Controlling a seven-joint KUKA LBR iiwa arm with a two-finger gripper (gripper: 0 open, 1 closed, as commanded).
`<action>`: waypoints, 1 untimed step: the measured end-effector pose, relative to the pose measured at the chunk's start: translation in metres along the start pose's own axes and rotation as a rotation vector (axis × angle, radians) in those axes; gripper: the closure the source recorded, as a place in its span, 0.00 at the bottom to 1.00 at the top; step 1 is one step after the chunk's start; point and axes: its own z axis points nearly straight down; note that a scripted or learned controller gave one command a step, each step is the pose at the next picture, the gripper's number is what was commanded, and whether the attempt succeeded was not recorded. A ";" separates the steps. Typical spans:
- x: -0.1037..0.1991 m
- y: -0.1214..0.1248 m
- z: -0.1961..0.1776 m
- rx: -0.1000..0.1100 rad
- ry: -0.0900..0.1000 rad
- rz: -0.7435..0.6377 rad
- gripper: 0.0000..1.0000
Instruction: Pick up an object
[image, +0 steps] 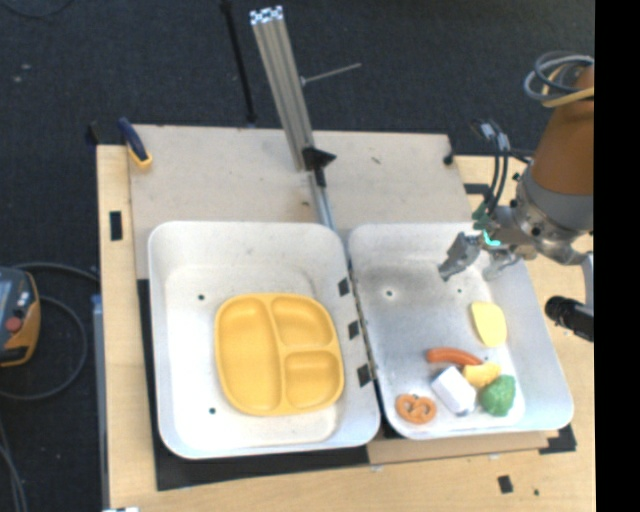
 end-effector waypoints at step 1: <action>0.000 0.000 -0.001 -0.002 0.000 0.000 0.00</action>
